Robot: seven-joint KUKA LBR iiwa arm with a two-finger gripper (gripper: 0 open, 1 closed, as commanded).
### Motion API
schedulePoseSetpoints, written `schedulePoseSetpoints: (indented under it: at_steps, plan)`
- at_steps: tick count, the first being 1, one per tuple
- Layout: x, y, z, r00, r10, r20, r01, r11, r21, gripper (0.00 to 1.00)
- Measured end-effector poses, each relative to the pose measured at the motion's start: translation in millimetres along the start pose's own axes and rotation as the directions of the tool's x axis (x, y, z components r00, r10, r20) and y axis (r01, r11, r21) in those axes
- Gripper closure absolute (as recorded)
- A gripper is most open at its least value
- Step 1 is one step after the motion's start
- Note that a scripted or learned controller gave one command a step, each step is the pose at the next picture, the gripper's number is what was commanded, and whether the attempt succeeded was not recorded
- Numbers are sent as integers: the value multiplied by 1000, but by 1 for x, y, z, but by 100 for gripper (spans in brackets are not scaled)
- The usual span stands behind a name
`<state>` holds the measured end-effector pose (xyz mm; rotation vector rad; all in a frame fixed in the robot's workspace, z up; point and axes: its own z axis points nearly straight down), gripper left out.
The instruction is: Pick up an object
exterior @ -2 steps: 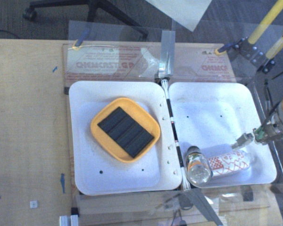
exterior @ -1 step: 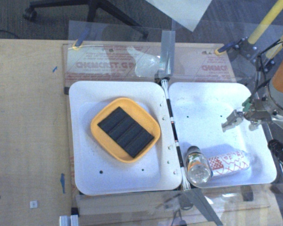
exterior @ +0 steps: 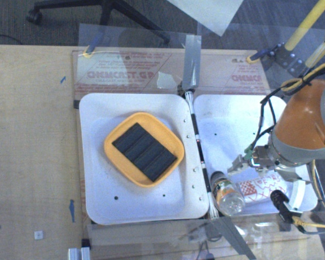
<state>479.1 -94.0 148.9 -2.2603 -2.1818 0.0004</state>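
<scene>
The gripper hovers just above the plastic bottle lying in the right bin, its state beyond my telling, so I'd drop straight down and straddle the bottle's middle squarely.

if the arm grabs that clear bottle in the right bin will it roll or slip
The clear bottle lies on its side near the right bin's front left corner, so a nudge would probably roll it. It looks like smooth plastic, so likely slippery, and seemingly empty, so probably light and easily squashed.
</scene>
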Motion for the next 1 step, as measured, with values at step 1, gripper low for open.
schedulePoseSetpoints:
  at_steps: [1]
  plan:
    - [-9,4,59,996,-89,11,89,996,-16,0]
